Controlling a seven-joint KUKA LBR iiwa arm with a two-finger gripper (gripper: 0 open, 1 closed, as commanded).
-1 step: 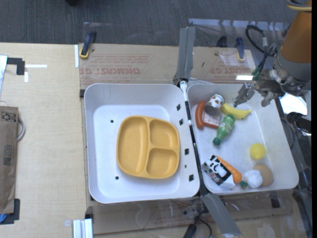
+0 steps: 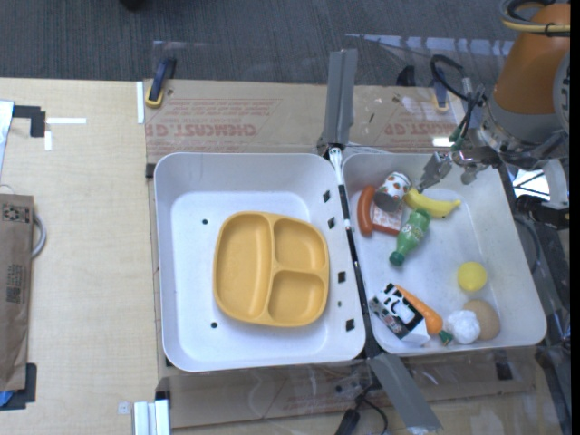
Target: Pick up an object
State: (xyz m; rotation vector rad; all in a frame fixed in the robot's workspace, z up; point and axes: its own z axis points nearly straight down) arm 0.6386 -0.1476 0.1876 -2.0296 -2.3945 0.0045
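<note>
The right bin holds several small objects. A yellow banana lies near its far side, with a green bottle just in front of it. A red sausage and a small round can sit at the far left. A yellow ball, an orange carrot, a white lump, a beige egg-shaped thing and a black-and-white packet lie toward the front. My gripper hangs over the bin's far part, just behind the banana, holding nothing that I can see.
The left bin carries a yellow divided plate. A grey divider post stands between the bins at the back. The arm's orange band rises at the far right, with cables beside it.
</note>
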